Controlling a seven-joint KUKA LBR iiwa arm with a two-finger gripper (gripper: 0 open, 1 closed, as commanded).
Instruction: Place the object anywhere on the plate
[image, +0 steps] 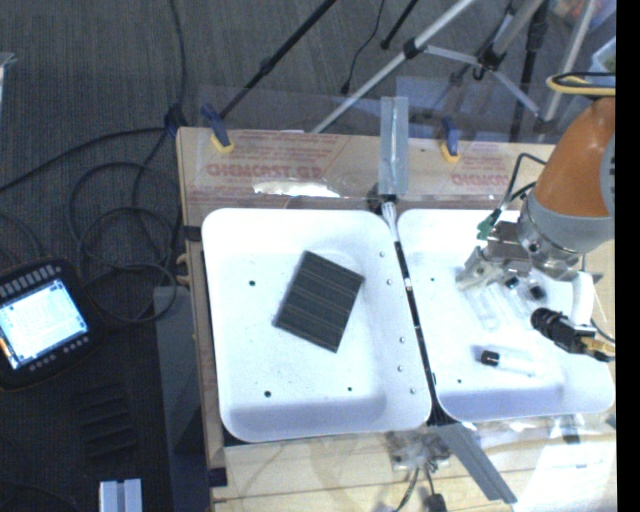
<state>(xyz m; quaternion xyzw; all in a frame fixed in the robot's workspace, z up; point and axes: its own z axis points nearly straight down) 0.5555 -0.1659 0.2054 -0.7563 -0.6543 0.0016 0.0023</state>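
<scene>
Though perhaps foreshortened — marker (503, 360) lengthwise across right bin (600, 395), cap leftward.

**Setting: robotics lab test bench**

Wooden tabletop (300, 165) on grey carpet (90, 90), carrying two shallow white bins (240, 400) side by side. Clamps (216, 135) fix the board at its back edge. Loose black cables (110, 215) trail over the floor at left. A handheld control pendant (38, 322) with a lit screen lies beside the bench. Metal tripod legs (450, 50) stand behind. Grey robot arm (575, 190) with an orange band reaches in from the right. Purpose-built experimental rig, not a home or shop.
</scene>
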